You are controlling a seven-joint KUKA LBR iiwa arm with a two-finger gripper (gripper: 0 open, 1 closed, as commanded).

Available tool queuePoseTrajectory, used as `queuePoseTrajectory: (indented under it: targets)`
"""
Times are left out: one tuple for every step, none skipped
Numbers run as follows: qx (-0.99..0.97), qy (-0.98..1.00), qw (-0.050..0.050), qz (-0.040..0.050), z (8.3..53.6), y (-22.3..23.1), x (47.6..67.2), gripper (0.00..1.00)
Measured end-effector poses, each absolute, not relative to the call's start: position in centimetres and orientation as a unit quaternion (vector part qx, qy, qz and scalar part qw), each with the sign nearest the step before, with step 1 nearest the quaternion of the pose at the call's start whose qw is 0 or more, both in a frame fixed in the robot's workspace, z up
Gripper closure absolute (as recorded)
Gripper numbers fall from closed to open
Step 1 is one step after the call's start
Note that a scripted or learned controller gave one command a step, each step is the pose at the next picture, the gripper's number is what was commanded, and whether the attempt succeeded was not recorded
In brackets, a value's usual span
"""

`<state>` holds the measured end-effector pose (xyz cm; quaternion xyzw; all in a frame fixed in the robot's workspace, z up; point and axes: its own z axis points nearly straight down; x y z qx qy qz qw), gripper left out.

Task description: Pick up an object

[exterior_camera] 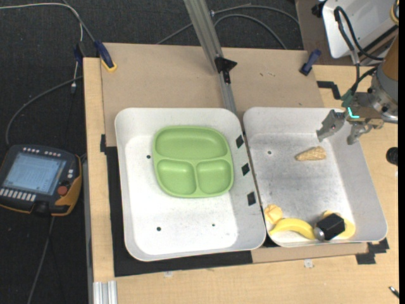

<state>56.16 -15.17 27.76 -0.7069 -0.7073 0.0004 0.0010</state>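
**me:** Cardboard-topped bench (171,75) on dark carpet, two white bins side by side. My claw (342,130) is hovering over the top right corner of the right bin (361,176), fingers spread apart with nothing between them.

**other guy:** so what's in there to grab?

**me:** Closest thing is a little tan bread-looking chunk (311,154), lying flat on the bin floor just left of and below the claw, not touching it. Down in the front of the same bin is a banana (290,225), curved along the near wall, and a small black block (330,225) sits right against its right end, looks like they're touching.

**other guy:** and the left bin?

**me:** Left bin (136,227) has a green divided plate (192,161), one long section on top and two smaller ones under it, sitting flat toward the back. Off to the left on the floor is the control pendant (38,179), screen lit. Blue clamps (105,56) pin the back corners of the bench.
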Motion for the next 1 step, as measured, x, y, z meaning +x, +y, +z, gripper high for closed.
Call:
queuePoseTrajectory:
  targets:
    - [-0.707,-0.707,0.0,-0.0001,27.83,-15.17,56.2,0.0]
